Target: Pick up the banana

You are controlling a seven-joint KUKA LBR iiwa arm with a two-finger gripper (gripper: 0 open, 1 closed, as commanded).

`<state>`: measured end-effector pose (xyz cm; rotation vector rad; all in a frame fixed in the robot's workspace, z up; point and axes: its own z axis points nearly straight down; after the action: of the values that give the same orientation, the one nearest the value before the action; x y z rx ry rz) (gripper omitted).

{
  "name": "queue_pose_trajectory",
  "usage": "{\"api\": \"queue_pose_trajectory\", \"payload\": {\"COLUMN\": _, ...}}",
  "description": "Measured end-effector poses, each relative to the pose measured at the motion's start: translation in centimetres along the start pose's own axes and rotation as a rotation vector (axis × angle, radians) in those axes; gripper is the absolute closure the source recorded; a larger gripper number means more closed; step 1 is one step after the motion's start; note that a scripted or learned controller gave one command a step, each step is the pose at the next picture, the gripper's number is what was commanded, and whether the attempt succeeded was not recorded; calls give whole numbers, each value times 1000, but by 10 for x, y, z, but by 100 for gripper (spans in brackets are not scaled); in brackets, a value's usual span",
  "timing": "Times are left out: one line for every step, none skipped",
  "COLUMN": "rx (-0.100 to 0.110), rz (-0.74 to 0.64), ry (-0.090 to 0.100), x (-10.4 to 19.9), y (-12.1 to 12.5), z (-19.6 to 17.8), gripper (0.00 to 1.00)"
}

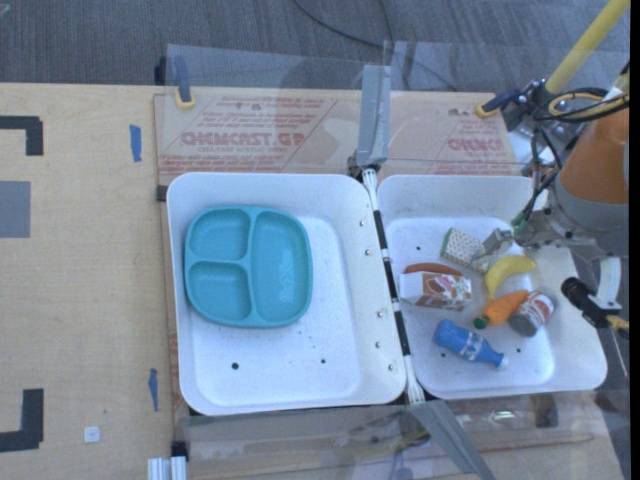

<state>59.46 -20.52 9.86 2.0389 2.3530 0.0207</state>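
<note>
The yellow banana (510, 270) lies in the right bin (570, 368), near its middle right. An orange carrot (503, 308) lies just below it. My gripper (497, 242) hangs low over the bin, just up and left of the banana's upper end, close to or touching it. The grey arm with its orange band (598, 163) reaches in from the right and hides the bin's upper right corner.
Around the banana in the right bin lie a small patterned box (459, 245), a red-and-white carton (437, 287), a can (533, 312) and a blue bottle (468, 344). The left bin (280, 378) holds a teal divided plate (248, 266).
</note>
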Motion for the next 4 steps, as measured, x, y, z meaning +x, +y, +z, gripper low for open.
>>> {"api": "queue_pose_trajectory", "payload": {"rx": 12, "rz": 28, "ry": 2, "x": 3, "y": 7, "z": 2, "gripper": 0}}
{"api": "queue_pose_trajectory", "payload": {"rx": 4, "rz": 116, "ry": 10, "x": -1, "y": -1, "z": 1, "gripper": 0}}
{"api": "queue_pose_trajectory", "payload": {"rx": 7, "rz": 169, "ry": 9, "x": 0, "y": -2, "z": 1, "gripper": 0}}
{"api": "queue_pose_trajectory", "payload": {"rx": 4, "rz": 148, "ry": 6, "x": 1, "y": -3, "z": 1, "gripper": 0}}
